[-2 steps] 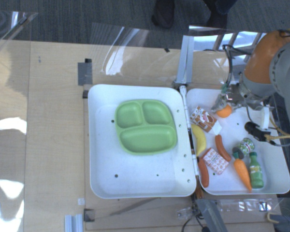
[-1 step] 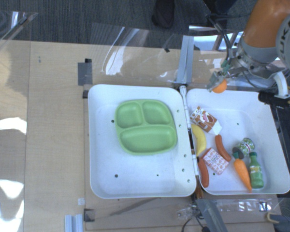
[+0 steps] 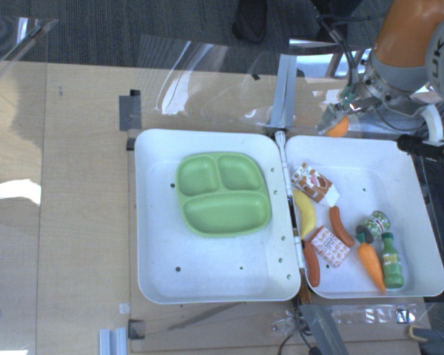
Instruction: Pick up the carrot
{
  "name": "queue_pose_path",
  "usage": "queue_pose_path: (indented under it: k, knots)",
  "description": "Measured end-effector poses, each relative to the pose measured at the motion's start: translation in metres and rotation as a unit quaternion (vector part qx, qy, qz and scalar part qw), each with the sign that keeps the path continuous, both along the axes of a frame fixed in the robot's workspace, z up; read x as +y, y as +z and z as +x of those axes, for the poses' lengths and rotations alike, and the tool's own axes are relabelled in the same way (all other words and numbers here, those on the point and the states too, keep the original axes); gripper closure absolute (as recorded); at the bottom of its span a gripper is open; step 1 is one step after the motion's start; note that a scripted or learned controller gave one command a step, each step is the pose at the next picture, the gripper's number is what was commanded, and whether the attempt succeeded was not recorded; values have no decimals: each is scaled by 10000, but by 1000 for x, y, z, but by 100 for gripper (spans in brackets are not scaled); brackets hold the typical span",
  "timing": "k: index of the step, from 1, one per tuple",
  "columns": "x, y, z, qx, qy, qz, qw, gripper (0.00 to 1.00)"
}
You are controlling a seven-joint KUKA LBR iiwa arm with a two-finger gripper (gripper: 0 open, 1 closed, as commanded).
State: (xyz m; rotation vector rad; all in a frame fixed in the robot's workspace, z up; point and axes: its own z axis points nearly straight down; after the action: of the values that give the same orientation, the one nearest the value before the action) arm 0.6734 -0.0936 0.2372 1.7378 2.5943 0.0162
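The carrot (image 3: pixel 371 265), orange with a green top, lies at the front right of the right bin (image 3: pixel 414 176). It rests between a green bottle (image 3: pixel 391 261) and a red-and-white packet (image 3: pixel 330 246). My gripper (image 3: pixel 346 109) hangs over the back edge of the right bin, far from that carrot. A small orange piece (image 3: pixel 339 128) shows just under the gripper. I cannot tell whether it is held.
The left bin (image 3: pixel 155 272) holds a green divided plate (image 3: pixel 223 193). In the right bin lie a banana (image 3: pixel 305 211), two sausages (image 3: pixel 340 226), a snack packet (image 3: pixel 312 182) and a small green can (image 3: pixel 375 222). A metal post (image 3: pixel 284 91) stands behind the bins.
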Motion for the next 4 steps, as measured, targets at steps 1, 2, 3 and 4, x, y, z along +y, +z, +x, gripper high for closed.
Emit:
queue_pose_path:
  k: [1, 2, 3, 4]
  knots:
    - [1, 12, 2, -48, 18, -3, 10000, 100]
    - [47, -18, -3, 76, 58, 9, 10000, 100]
    - [48, -6, -1, 33, 80, 7, 10000, 100]
    - [50, 7, 1, -10, 99, 7, 10000, 100]
